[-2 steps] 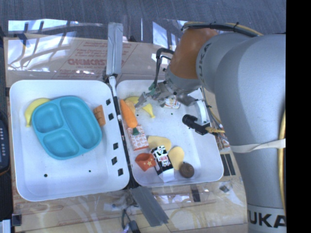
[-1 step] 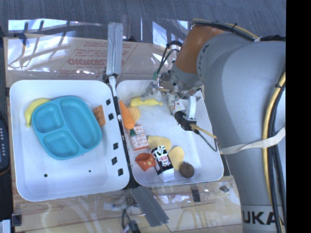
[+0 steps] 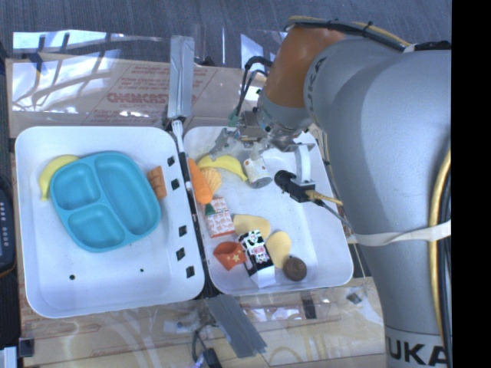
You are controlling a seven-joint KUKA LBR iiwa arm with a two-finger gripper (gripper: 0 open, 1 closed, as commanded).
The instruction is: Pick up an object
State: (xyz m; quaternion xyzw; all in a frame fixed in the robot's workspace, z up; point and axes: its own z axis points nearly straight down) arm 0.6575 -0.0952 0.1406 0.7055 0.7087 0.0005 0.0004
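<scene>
Tool (image 3: 244, 133) fingers hidden (arm overhead).

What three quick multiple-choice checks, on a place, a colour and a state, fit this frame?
1. Where does the blue divided tray lie?
A. in the left bin
B. in the right bin
C. on the bench outside the bins

2. What colour is the carrot by the wall between the bins?
A. green
B. orange
C. purple

3. How does the milk carton stand relative to the gripper?
A. lifted above the bins
B. lying in the right bin, apart from the gripper
C. lying in the left bin

Answers: 1 A, the tray fills much of the left bin. 2 B, it is plainly orange. 3 B, the carton rests at the near end of the right bin, the gripper at the far end.
</scene>
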